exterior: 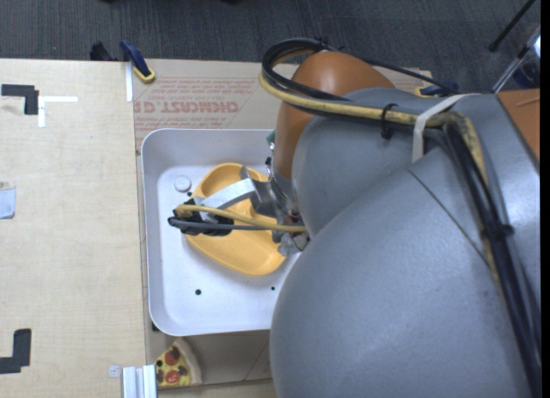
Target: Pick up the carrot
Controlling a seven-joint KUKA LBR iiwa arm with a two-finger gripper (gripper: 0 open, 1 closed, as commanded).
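Note:
My gripper (268, 199) hangs low over the middle of the left white bin (159, 241), just above a yellow, dish-like object (236, 246) that lies on the bin floor. The bulky grey arm (404, 259) with its orange band (331, 78) covers the right part of this bin and everything further right. Whatever lies under the arm and gripper is hidden.
A small white round piece (182, 185) sits in the bin's back left corner. A toy pizza slice (173, 366) lies outside the bin at its front edge. Brown cardboard (198, 100) and a blue-and-yellow clamp (137, 61) lie behind the bin. Bare wooden bench (69, 241) stretches left.

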